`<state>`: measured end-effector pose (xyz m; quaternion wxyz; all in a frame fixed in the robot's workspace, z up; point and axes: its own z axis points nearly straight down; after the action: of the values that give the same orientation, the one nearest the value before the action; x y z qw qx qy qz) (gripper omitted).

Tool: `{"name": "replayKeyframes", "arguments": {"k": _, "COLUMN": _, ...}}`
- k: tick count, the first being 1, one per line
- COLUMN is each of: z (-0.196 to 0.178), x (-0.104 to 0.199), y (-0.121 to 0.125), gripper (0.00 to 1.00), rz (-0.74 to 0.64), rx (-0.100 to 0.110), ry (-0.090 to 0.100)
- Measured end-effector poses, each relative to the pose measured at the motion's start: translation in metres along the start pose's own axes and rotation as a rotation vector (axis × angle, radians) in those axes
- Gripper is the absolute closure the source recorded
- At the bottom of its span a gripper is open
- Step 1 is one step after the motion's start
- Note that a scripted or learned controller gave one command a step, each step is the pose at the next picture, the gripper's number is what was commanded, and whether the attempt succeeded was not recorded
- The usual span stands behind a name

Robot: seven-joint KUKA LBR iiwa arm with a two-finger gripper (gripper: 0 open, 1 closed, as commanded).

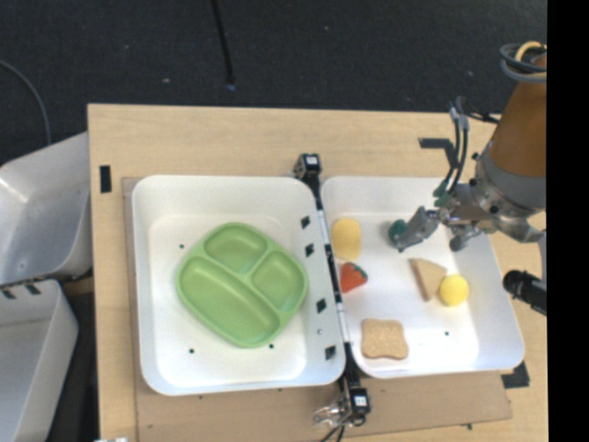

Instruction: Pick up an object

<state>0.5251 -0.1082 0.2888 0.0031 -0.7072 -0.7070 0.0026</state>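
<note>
Gripper [433, 231] hangs over right bin [488, 339] w/ fingers spread, grasping nothing — cheese wedge [427, 276] and lemon [453, 290] just below it.

A single fixed camera looks down at a slant on the bench [276, 136]. Both white bins [147, 357] sit mid-frame, from a moderate distance.

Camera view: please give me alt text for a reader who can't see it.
A grey-and-orange arm reaches from the right, its gripper over the right bin, which holds toy foods: a strawberry, a bread slice and yellow pieces. The left bin holds a green divided plate.
</note>
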Motion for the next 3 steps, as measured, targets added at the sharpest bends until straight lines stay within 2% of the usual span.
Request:
{"name": "replayKeyframes", "arguments": {"k": 1, "z": -0.005, "x": 0.000, "y": 0.002, "gripper": 0.00, "rz": -0.002, "rx": -0.010, "ry": -0.002}}
{"name": "replayKeyframes", "arguments": {"k": 2, "z": 0.058, "x": -0.004, "y": 0.003, "gripper": 0.00, "rz": 0.000, "rx": -0.004, "ry": -0.001}}
{"name": "replayKeyframes", "arguments": {"k": 3, "z": 0.104, "x": -0.008, "y": 0.010, "gripper": 0.00, "rz": 0.001, "rx": -0.005, "ry": -0.001}}
